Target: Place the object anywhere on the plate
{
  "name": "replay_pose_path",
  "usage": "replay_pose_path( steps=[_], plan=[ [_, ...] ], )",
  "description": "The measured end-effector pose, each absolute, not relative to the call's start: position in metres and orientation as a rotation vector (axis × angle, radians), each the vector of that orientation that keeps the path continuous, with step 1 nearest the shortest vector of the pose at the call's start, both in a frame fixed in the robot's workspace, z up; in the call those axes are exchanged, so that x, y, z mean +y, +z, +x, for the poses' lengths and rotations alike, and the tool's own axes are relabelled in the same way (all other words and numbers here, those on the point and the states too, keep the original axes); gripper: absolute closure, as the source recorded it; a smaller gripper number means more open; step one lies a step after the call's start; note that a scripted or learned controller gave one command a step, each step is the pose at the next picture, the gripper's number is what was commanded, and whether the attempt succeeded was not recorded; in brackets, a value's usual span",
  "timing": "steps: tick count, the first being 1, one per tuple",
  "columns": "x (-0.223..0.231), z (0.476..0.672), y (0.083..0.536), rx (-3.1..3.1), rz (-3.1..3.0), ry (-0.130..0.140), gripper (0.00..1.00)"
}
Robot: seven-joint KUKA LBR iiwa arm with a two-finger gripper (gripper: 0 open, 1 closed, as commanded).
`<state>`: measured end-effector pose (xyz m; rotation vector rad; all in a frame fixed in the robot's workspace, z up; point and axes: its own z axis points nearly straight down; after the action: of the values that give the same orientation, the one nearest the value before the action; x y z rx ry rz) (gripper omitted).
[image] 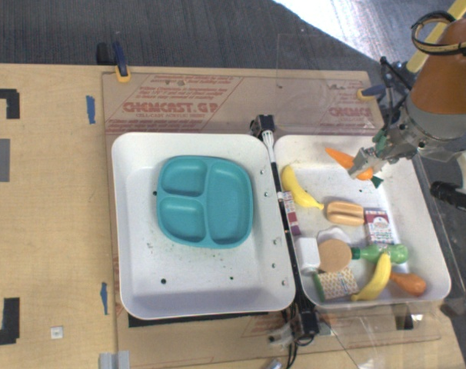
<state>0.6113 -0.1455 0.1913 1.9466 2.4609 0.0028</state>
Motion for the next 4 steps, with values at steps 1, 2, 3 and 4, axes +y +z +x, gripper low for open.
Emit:
replay_pose_path(
  steps=[1, 2, 3, 4],
  plan=[
    [-0.146, 0.611, 0.191, 2.461, 1.947, 0.003, 0.0],
    [-0.145, 0.613, 0.203, 2.456, 1.939, 0.008, 1.0],
    [-0.075, 0.583, 0.216, 2.365, 2.074, 0.003, 1.0],
    [0.005, 0.517, 0.183, 2.086, 2.362, -0.008, 1.0]
  ],
)
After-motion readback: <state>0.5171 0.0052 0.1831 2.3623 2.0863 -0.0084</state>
